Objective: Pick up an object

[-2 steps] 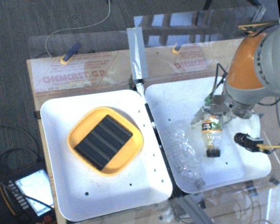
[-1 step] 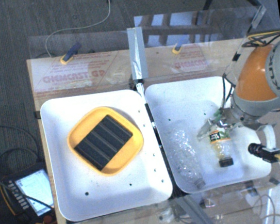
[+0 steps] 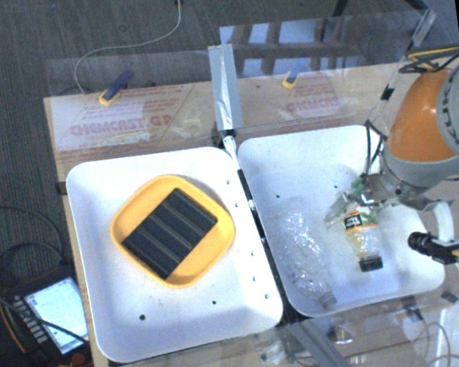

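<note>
tray (image 3: 172,230) in left bin (image 3: 105,325), 2 bottles (image 3: 301,249) (image 3: 361,240) in right bin (image 3: 310,153)

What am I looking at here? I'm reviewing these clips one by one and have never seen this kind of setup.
This is one camera fixed above a bench, looking down at a slant. Two shallow white trays sit side by side: the left tray holds a yellow dish with a dark ribbed insert. The right tray holds a crumpled clear plastic bottle and a small bottle with a dark cap. The grey machine with the orange band is a robot arm reaching in from the right. Its gripper hangs right above the small bottle; whether it holds anything cannot be told from this picture.
</note>
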